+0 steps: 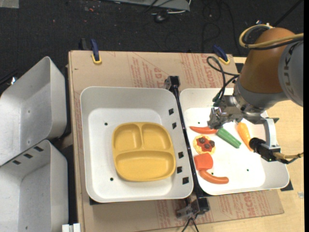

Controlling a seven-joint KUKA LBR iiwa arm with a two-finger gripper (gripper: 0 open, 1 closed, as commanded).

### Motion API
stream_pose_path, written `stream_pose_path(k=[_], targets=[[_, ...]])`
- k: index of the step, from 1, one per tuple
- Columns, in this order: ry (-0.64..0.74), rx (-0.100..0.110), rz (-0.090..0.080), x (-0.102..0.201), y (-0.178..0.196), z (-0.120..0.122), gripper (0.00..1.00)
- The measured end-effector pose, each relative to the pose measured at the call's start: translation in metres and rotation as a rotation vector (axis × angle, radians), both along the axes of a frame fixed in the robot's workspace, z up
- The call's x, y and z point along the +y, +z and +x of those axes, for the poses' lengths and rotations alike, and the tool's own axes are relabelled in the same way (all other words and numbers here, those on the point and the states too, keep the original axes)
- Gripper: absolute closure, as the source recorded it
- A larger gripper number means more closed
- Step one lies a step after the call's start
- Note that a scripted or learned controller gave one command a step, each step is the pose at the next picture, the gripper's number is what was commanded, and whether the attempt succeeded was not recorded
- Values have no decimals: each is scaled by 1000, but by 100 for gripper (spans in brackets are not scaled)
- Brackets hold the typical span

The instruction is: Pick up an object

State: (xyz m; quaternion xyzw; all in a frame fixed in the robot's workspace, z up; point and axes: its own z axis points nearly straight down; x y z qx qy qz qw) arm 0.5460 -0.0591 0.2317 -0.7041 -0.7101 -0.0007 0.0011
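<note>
My gripper (216, 121) hangs low over the right bin (231, 183), near its upper middle, under the orange-banded wrist. Just below it lie a red chili pepper (203, 128) and a green cucumber piece (228, 137). A yellow-orange pepper (244, 134) lies to the right of the green piece. Further down sit a small pizza slice with dark dots (204, 144), an orange block (203, 162) and a red sausage (214, 178). Nothing shows between the fingers.
The left bin (94, 129) holds a yellow divided plate (143, 151). A dark divider with clips (179, 129) runs between the bins. Two white tubs (29, 129) stand off the bench at the left. Cables trail from the wrist over the right bin's far edge.
</note>
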Motion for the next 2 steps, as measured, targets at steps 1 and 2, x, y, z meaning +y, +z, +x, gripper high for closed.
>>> stream_pose_path(k=[1,2], targets=[[0,-1,-1,52,7,-4,100],[-1,3,-1,98,-4,-20,100]])
